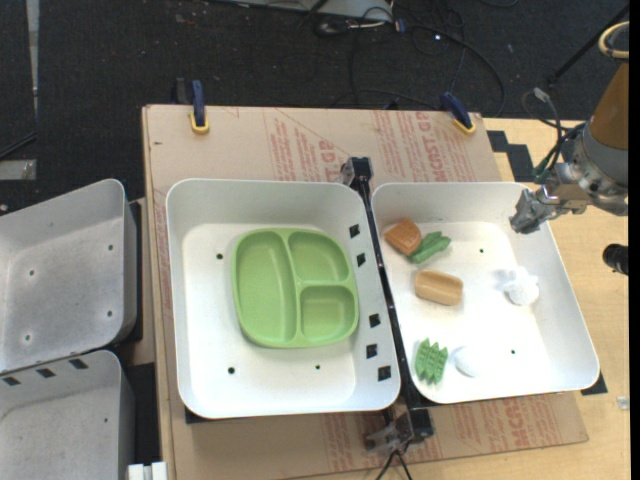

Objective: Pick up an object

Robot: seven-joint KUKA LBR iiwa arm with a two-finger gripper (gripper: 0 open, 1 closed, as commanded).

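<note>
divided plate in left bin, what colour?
Light green; the divided plate shows in the camera view.

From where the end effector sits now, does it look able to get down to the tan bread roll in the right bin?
Probably yes: the end effector hovers at the right bin's upper right rim, and the tan bread roll lies uncovered, apart from its neighbours.

1. Bright, even light falls from overhead across both white bins (190,368).
2. The bin walls glare near white, and pale items in the right bin's near right corner almost wash out.
3. Shadows are soft and short.
4. The dark floor (100,48) at the far edge stays dim.
5. Focus is slightly soft throughout.
</note>
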